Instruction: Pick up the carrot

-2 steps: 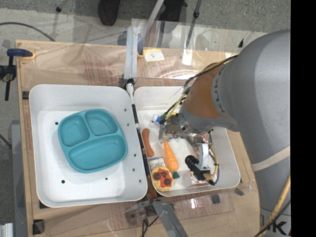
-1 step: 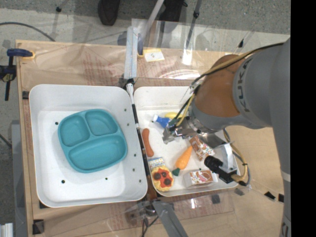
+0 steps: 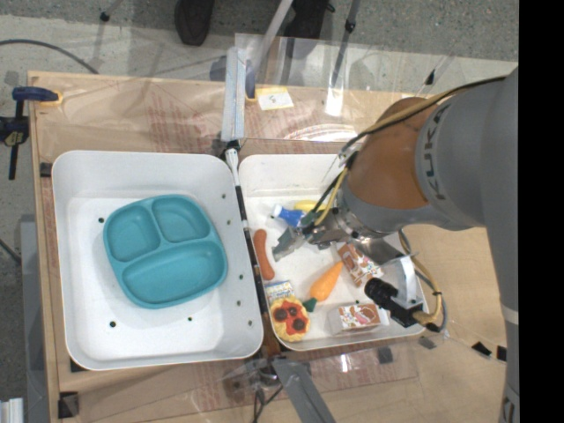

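The arm (image 3: pixel 467 148) is thick and rounded, its shell a matte grey. A broad orange band (image 3: pixel 392 161) wraps the section above the wrist, smooth and slightly glossy. On the grey shell just right of that band, part of the maker's lettering shows in a darker grey. Thin cables, black and yellow, run along the orange band's left side down to the wrist. Below the band sits a darker grey wrist housing, and from it the pincer (image 3: pixel 286 241) extends as slim, dull metallic-grey fingers. A black cable loops below the wrist housing.
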`<state>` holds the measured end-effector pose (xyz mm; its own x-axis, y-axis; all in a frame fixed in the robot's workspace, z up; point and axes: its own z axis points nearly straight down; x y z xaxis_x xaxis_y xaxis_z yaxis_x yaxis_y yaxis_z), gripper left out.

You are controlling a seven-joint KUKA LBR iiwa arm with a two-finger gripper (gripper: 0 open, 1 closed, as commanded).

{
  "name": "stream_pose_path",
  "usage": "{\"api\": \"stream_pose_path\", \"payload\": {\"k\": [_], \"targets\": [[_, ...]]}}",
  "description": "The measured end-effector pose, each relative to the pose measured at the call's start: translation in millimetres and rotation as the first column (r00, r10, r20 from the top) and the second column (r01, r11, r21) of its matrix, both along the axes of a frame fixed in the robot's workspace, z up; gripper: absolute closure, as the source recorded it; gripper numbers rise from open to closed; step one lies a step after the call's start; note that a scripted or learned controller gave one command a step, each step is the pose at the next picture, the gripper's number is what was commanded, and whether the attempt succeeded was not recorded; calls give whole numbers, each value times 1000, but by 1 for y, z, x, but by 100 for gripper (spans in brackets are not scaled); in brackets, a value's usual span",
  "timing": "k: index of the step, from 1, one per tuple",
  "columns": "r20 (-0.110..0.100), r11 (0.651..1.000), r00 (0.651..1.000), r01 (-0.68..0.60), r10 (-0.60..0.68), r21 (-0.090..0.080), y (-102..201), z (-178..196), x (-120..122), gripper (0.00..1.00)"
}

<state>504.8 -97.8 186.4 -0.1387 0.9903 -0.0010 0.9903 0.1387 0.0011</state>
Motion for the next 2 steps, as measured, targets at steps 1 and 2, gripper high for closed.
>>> {"api": "stream_pose_path", "payload": {"k": [1, 2], "targets": [[-2, 982, 982, -191, 191, 1, -92, -100, -2, 0], [-1, 1000, 1000, -30, 30, 1, -75, -101, -40, 0]]}}
